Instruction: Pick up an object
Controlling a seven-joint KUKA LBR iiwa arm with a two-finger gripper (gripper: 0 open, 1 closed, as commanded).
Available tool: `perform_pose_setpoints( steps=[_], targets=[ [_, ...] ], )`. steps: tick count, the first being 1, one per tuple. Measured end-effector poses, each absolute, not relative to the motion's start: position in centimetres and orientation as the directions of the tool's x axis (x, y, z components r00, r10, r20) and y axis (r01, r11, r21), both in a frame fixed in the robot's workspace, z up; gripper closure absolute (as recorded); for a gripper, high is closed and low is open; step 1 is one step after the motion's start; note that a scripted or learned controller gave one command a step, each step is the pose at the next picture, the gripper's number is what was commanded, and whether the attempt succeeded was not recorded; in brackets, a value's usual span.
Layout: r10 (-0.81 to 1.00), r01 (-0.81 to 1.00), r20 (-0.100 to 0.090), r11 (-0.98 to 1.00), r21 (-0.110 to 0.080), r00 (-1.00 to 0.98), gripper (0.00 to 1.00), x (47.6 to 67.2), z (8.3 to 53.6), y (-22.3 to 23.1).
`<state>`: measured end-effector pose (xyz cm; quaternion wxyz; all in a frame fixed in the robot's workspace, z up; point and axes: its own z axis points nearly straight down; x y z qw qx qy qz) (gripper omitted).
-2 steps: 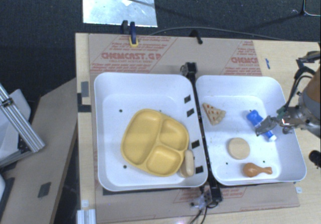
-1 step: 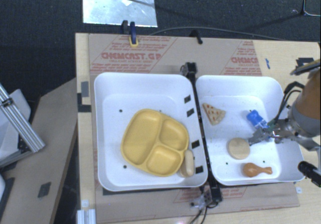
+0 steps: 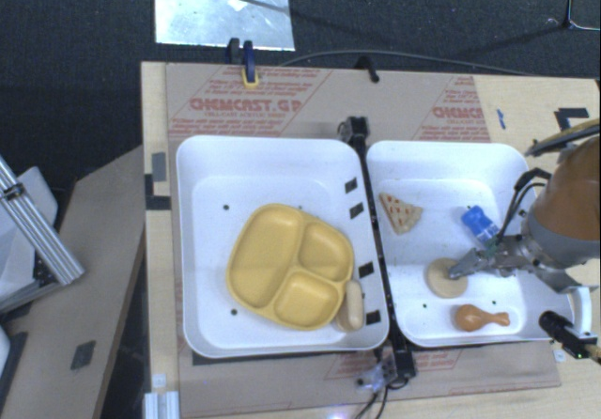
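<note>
Gripper (image 3: 458,269) over the tan round disc (image 3: 445,278) in your right bin (image 3: 441,159).
You cannot tell its opening; bins sit on a brown board (image 3: 282,98), dark carpet (image 3: 75,23) around.

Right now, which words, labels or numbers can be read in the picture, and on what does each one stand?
"CHEMCAST G.P.": red print on the brown sheet under the bins, at its far left; the last letters are uncertain.
A second red print at the sheet's far right: too blurred to read.
The toys, the bins and the arm bear no readable text.
</note>
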<state>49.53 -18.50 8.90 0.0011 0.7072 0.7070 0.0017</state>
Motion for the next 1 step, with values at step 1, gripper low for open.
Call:
perform_pose_setpoints(
  steps=[1],
  targets=[
    [1.000, 1.000, 0.001, 0.002, 0.010, -0.002, 1.00, 49.79, 10.32, -18.46]
  ],
)
